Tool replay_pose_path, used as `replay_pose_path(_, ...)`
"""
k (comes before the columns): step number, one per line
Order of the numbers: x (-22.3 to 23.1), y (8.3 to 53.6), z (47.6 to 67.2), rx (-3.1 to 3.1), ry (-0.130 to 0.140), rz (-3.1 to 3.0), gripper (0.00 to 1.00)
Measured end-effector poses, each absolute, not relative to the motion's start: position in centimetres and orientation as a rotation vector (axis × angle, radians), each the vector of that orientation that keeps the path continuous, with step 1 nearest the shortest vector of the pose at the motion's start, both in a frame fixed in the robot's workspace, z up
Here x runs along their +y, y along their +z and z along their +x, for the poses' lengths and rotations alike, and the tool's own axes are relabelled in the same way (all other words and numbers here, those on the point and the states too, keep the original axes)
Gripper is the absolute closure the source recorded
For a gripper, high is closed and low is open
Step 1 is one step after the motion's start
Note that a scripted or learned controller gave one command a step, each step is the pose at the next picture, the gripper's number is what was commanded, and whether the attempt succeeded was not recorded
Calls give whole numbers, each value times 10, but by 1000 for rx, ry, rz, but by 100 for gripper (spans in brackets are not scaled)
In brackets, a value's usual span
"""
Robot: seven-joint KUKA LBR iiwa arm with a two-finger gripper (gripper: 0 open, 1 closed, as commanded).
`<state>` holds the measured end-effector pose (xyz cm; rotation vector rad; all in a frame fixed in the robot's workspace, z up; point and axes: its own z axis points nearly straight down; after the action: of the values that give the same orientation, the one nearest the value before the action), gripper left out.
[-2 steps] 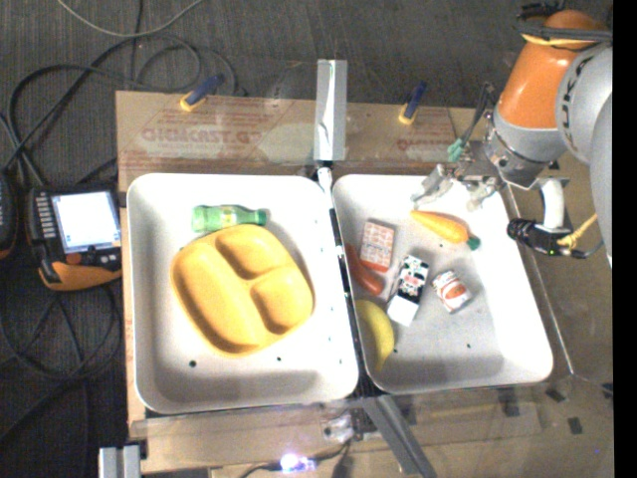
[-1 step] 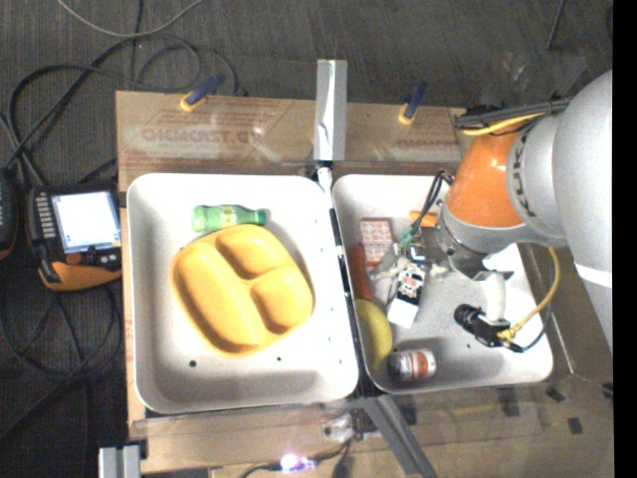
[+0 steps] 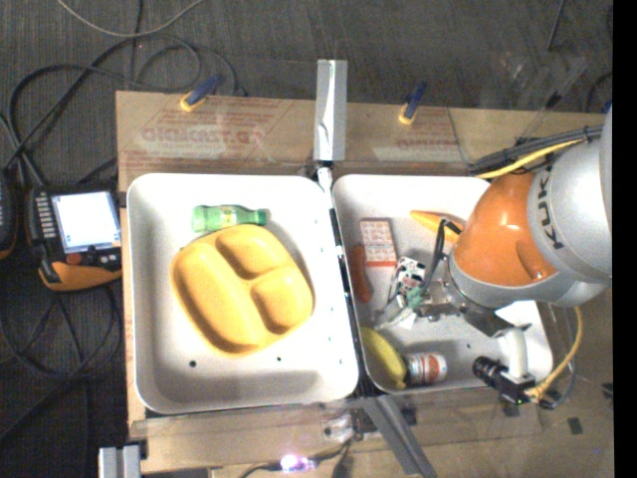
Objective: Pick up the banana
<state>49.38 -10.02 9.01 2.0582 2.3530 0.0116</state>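
Observation:
The banana (image 3: pixel 383 357), yellow and slightly curved, lies in the right bin (image 3: pixel 453 189) against its front left corner. My gripper (image 3: pixel 403 305) hangs low over the middle of that bin, just above and to the right of the banana, with a small gap between them. The grey and orange arm (image 3: pixel 518 242) hides the right half of the bin.
A small can (image 3: pixel 426 368) lies just right of the banana. A red and white box (image 3: pixel 376 242), a thin red item (image 3: pixel 358 275), a small colourful packet (image 3: pixel 409 270) and an orange piece (image 3: pixel 431 220) share that bin. The left bin (image 3: pixel 149 297) holds a yellow divided plate (image 3: pixel 242 287) and a green bottle (image 3: pixel 229 216).

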Motion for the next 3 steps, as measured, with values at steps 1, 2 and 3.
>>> replay_pose_path(1,-29,183,484,2383,-2,2049,0)
replay_pose_path(2,8,183,484,2499,-3,1906,0)
replay_pose_path(3,33,246,485,2731,-2,1551,0)
